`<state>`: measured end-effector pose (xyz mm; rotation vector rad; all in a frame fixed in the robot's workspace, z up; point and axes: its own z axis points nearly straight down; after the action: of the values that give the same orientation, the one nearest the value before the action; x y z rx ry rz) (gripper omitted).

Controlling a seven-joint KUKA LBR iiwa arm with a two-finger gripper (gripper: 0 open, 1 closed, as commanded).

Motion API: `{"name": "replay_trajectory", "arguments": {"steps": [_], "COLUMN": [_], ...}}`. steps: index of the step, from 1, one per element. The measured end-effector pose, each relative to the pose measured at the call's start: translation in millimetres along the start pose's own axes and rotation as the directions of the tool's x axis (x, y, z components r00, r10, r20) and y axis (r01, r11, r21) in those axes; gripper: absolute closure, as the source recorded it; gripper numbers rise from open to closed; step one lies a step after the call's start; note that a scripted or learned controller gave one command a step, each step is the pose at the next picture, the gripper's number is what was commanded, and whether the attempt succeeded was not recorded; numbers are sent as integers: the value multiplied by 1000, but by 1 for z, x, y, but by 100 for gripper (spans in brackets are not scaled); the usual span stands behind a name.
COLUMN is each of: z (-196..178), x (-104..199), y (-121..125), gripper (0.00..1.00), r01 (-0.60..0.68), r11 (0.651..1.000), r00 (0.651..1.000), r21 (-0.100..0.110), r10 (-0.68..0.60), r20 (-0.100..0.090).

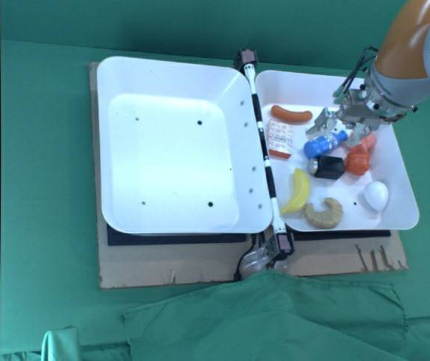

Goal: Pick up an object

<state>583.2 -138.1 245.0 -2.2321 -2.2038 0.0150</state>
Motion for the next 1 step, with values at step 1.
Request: {"name": "replay_trajectory", "arguments": {"steps": [1], "z": [56], "x": [-34], "y": [-41], "gripper": [0], "r01": [15], "r11": [1000], "r00": [1000], "r21": [-14], "r10": [-15], "r20": [-4]}}
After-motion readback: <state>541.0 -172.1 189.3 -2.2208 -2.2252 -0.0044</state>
